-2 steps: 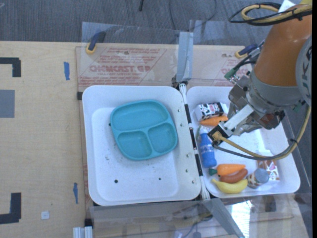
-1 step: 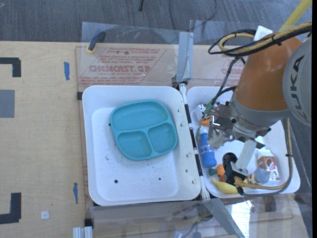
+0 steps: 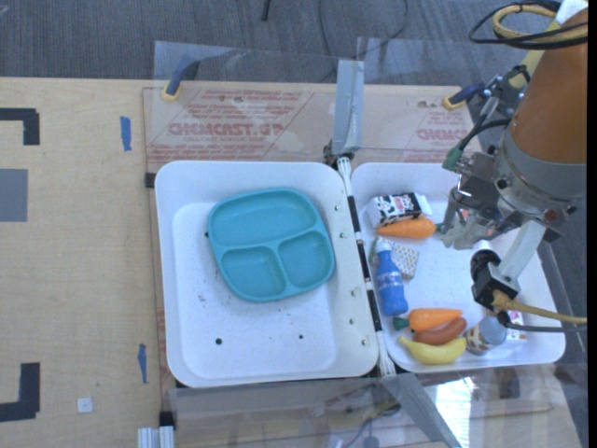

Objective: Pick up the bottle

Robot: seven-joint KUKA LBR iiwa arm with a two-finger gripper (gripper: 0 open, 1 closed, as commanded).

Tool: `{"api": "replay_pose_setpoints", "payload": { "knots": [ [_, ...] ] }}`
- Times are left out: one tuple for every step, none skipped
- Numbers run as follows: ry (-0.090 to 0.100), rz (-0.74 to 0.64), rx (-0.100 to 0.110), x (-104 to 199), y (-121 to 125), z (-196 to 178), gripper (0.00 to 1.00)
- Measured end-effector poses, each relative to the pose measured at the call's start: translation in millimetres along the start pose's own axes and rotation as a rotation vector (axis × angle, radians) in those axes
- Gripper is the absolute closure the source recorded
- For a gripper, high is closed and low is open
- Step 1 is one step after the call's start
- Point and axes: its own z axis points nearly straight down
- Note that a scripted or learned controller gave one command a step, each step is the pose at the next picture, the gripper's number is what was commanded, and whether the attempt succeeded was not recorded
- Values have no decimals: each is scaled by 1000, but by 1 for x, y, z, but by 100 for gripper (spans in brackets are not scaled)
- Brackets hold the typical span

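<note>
Your bottle, blue with a white cap, lies flat in the right-hand bin, hard against its left wall, long axis running up and down the frame. Your tool hovers at centre right, so the bottle sits to its lower left. Whether the tool is apart or together cannot be told.

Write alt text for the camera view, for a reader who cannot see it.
A blue bottle lies along the left wall of the right white bin, among toy food, with a carrot just above it. The robot's claw hangs over the same bin, to the right of the carrot. The left bin holds a teal divided plate.
</note>
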Motion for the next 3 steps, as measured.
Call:
{"api": "replay_pose_setpoints", "payload": {
  "knots": [
    [1, -311, 3, 22, -10, 68, 100],
    [1, -470, 1, -58, 24, 137, 100],
    [2, -789, 2, 13, -6, 162, 100]
  ]
}}
